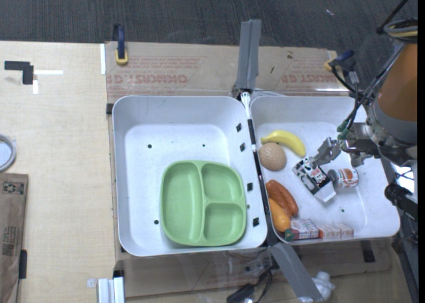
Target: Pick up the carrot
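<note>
The carrot (283, 197), orange and stubby, lies at a slant near the left wall of the right bin (372, 225), towards its front. My gripper (328, 151) hangs over the middle of that bin, up and to the right of the carrot and well apart from it. It sits just above a black-and-white patterned carton (311, 175). Nothing shows in its grasp.
Around the carrot are a yellow-orange fruit (279, 216) touching its lower end, a brown round fruit (272, 156), a banana (285, 140), a red-and-white can (344, 177) and a flat red box (312, 230). A green divided plate (202, 203) lies in the left bin (133, 162).
</note>
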Available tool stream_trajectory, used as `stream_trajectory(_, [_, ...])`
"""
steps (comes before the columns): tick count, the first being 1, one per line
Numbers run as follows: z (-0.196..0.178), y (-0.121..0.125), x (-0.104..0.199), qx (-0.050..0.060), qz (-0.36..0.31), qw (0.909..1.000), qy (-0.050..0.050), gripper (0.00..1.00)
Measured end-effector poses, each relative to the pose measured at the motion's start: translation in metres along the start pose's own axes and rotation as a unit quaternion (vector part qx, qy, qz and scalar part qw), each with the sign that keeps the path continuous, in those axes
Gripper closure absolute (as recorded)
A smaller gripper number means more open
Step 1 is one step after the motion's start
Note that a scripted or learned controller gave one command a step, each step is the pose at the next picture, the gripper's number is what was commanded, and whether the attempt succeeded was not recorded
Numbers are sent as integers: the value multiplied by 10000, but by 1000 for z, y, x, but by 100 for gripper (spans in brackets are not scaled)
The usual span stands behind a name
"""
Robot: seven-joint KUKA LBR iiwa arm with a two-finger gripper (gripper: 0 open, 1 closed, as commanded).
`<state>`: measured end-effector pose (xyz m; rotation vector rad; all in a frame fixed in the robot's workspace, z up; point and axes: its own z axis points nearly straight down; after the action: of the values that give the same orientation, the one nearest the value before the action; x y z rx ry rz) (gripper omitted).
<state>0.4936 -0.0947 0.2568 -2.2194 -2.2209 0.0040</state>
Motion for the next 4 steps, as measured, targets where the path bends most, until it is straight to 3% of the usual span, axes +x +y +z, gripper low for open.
stream_trajectory(1, [131,7,-3,-36,-382,9993,2,0])
stream_trajectory(2, [66,-16,14,-7,-211,9998,1,0])
stream_trajectory(3, [66,102,4,-5,-494,9988,-2,0])
stream_trajectory(4, [124,114,-10,-7,-1379,9904,-2,0])
